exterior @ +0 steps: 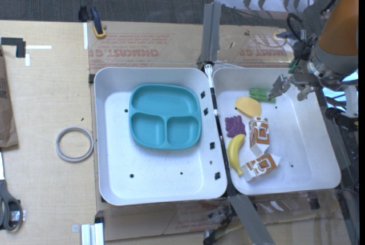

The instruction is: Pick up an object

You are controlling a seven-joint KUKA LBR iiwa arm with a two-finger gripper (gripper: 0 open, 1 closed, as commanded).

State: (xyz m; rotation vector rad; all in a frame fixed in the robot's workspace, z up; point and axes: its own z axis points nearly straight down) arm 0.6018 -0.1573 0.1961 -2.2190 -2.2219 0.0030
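Two white bins sit side by side on the bench. The left bin [114, 175] holds one thing, a teal plate [165, 116] with three compartments, lying flat toward the bin's far side. The right bin [308, 158] holds six small things, all gathered in its left half. One green piece [260, 94] lies farthest back, partly behind a yellow rounded lump [248, 106] that touches it. Just in front of the lump lies one purple bunch of grapes [234, 125], and in front of that one banana [235, 151], curved, yellow, with its lower tip pointing toward the near wall. Beside the grapes and banana are two white cartons with orange print: the far carton [259, 131] stands or leans close to the lump, and the near carton [262, 166] lies tilted, its corner close to the banana. The two cartons touch or nearly touch. The arm [337, 27], grey with an orange band, comes in over the right bin's far right corner. Its gripper [283, 85] hangs above the back of that bin, just right of the green piece and apart from it; nothing is between the fingers, and how far they are spread cannot be told from this angle. Outside the bins, on the bench to the left, lie one grey ring [74, 143] and one pair of scissors [9, 212] at the near left edge.
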